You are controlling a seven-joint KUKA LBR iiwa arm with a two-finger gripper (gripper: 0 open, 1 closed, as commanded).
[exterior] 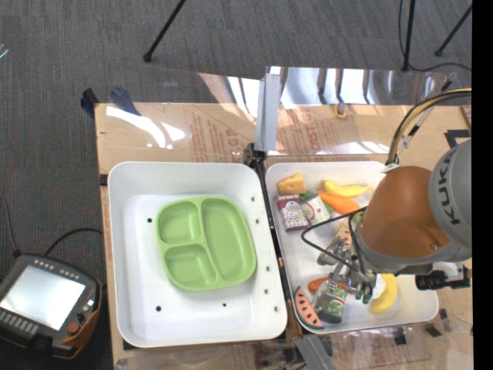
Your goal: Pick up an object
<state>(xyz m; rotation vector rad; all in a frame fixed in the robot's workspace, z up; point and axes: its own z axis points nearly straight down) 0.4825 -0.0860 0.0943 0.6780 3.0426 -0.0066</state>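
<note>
On the bench sit two shallow white bins side by side. Within the left bin lies one green divided plate with three compartments, tilted a little and resting near the bin's middle.

Inside the right bin is a heap of toy food. Along its far side lie one yellow-orange cheese wedge, one yellow banana and one orange carrot, the carrot just beside the banana. One small printed box with a dark red border lies just beside the cheese wedge, nearer the camera. At the near edge rests one watermelon slice, and a second yellow banana lies near the bin's near right corner. One small red-orange piece peeks out just above the watermelon slice; what it is cannot be told.

Over the right bin hangs the arm, its orange band covering much of the bin's right half. Below it, the gripper is low among the objects, between the watermelon slice and the second banana, right against a small green-and-dark object. How the gripper stands, and whether it holds anything, cannot be told.
</note>
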